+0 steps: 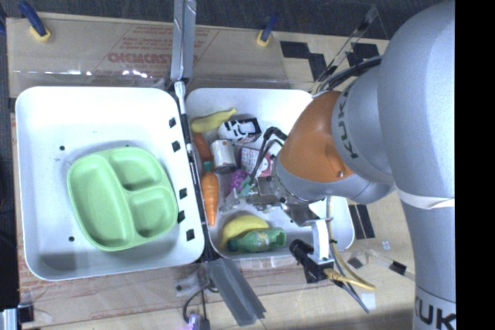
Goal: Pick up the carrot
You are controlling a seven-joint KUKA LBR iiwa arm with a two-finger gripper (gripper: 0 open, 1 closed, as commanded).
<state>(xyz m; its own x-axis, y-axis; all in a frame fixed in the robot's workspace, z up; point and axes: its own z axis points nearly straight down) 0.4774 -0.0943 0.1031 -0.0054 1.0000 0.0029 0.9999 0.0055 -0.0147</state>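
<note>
Overhead, at a slant: two shallow white bins side by side on a bench, left bin [31,166] and right bin [255,98], split by a grey divider [182,39] running up past the far rims. Taking the carrot [209,197] as the landmark: orange, lying lengthwise against the right bin's left wall, tapered end toward the near rim, free and untouched by the arm. Just behind the carrot, a smaller reddish-orange piece [201,145], too small to identify. Farther behind it, a yellow banana [213,120] near the far wall. To the carrot's right and a little behind, a white can [223,154] and a black-and-white item [244,129]. Right of the carrot's tip, a second yellow banana [244,225] resting on a green bottle [258,240] at the near wall. Immediately right of the carrot's middle, small purple and green bits [238,183], unclear. Farther right of the carrot, the grey arm [418,112] with its orange band [313,147] reaching in, the gripper [259,193] low over the clutter, well clear of the carrot; jaw state impossible to tell, hidden by the wrist. Left of the carrot, across the bin wall, a light green divided tray [124,197] lying in the left bin.
</note>
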